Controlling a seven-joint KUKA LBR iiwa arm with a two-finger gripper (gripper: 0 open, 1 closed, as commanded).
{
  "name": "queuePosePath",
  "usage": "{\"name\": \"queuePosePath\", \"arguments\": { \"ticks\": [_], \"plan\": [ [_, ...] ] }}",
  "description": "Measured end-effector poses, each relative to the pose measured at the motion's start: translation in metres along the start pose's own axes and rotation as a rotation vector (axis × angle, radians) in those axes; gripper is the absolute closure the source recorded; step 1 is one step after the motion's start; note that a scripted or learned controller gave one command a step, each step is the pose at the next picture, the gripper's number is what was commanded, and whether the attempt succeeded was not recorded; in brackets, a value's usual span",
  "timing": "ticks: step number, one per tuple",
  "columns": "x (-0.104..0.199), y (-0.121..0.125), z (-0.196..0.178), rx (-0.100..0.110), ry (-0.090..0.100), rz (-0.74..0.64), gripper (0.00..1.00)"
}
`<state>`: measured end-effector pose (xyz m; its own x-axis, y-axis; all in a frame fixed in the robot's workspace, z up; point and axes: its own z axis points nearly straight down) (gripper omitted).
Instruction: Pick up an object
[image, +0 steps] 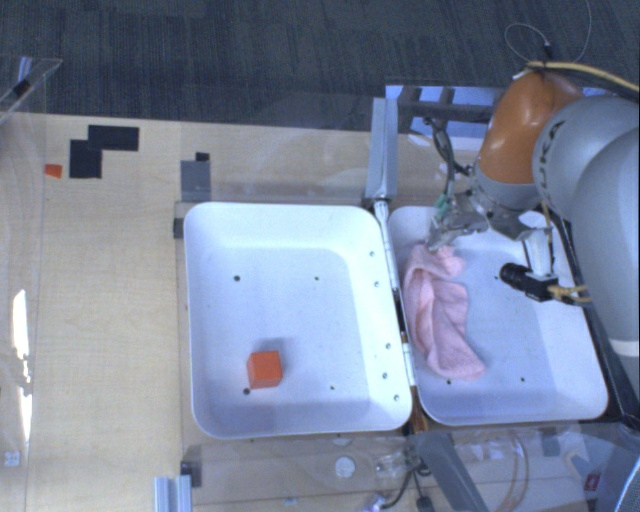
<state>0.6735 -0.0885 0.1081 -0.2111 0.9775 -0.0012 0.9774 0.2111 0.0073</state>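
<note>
You have the gripper (447, 228) low over the far end of the right bin (560, 400), and its fingertips meet the top end of the pink cloth (440, 315); whether they are closed on the fabric or only touching it, I cannot tell. The cloth lies in the left part of that bin, along the wall shared with the left bin (290, 240). Its long axis runs from the gripper toward the near edge of the bench, so almost all of the cloth is on the near side of the fingers. I judge a straight lift here would take it by this end. The orange block (265, 369) sits well apart, in the near corner of the left bin.
</note>
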Motion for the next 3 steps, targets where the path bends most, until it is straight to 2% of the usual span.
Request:
{"name": "queuePosePath", "arguments": {
  "ticks": [1, 2, 3],
  "plan": [
    [0.000, 0.000, 0.000, 0.000, 0.000, 0.000, 0.00],
    [-0.004, -0.046, 0.016, -0.008, -0.002, -0.037, 0.00],
    [-0.003, -0.042, 0.005, -0.015, -0.001, -0.038, 1.00]
  ]
}}
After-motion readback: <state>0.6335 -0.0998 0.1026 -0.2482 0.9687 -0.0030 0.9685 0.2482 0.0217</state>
